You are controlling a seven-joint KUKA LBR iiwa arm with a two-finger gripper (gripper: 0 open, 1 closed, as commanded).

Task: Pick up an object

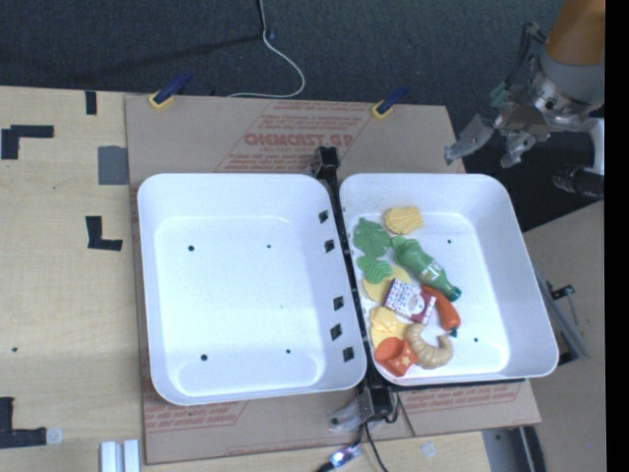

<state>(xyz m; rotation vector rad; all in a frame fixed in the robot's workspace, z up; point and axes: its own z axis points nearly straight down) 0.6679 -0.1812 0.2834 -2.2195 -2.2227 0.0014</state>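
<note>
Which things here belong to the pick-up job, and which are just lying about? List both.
For the job:
claw, open
right bin
green bottle
yellow corn piece
orange carrot

Lying about:
left bin
cardboard sheet
white cable

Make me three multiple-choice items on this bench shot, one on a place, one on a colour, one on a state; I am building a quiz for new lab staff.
1. Where do the toy food pieces lie?
A. In the right bin, toward its left side
B. In the left bin
C. On the cardboard sheet above the bins

2. What colour is the toy bottle?
A. Blue
B. Green
C. White

3. How does the tool stand?
A. Down among the pieces
B. Open and holding nothing, beyond the upper right corner of the right bin
C. Shut on the bottle

Answers: 1 A, the pile sits beside the divider inside the right bin. 2 B, its body is plainly green. 3 B, its fingers are spread apart with nothing between them, outside the bin's rim.
</note>
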